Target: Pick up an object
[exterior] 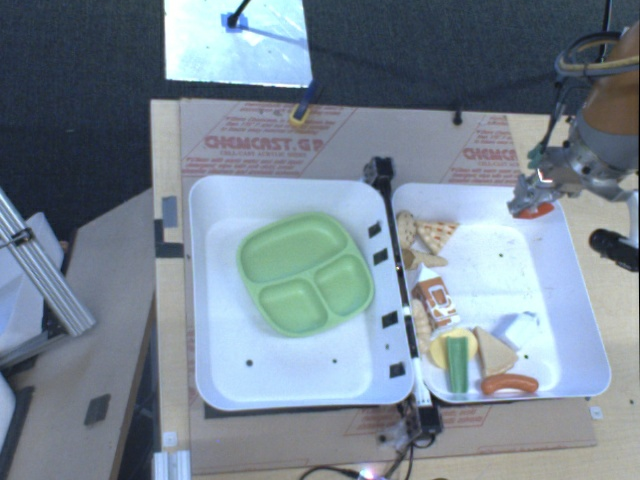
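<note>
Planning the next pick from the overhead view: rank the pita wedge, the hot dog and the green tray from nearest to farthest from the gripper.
1. Pita wedge: top left of the right bin, nearest the gripper, which is at that bin's top right corner.
2. Hot dog: bottom edge of the right bin.
3. Green tray: middle of the left bin, farthest.

- tray (305, 273): pale green, 3 compartments
- 2 bins (215, 268): white
- right bin: green stick (457, 363), orange-red sausage (510, 385), tan wedges (436, 234), orange-and-white box (436, 302)
- worktop (400, 133): tan, red lettering
- end effector (530, 203): grey, red-orange bit at tip
</note>
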Controlling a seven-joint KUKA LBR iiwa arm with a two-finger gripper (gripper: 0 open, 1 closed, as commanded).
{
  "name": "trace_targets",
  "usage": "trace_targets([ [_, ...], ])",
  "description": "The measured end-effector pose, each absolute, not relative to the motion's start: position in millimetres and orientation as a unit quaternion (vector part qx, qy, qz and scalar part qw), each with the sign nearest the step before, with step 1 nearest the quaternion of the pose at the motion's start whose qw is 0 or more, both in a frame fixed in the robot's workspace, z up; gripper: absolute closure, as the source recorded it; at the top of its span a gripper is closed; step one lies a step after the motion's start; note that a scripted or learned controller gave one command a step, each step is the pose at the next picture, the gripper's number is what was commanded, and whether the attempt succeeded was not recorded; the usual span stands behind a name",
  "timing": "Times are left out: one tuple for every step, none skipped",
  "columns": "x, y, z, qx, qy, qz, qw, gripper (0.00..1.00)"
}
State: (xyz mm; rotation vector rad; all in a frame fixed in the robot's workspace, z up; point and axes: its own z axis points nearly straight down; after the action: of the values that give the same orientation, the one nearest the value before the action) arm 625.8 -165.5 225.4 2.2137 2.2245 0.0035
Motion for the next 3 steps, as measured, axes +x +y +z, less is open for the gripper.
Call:
trace_targets([
  [613.8,-117.9,215.3,0.705,0.710,0.0001,0.000,1.00],
  [594.5,-78.9,219.1,0.704,0.710,0.0001,-0.001,1.00],
  [600.6,-63.1,220.9,0.704,0.710,0.0010,0.001,1.00],
])
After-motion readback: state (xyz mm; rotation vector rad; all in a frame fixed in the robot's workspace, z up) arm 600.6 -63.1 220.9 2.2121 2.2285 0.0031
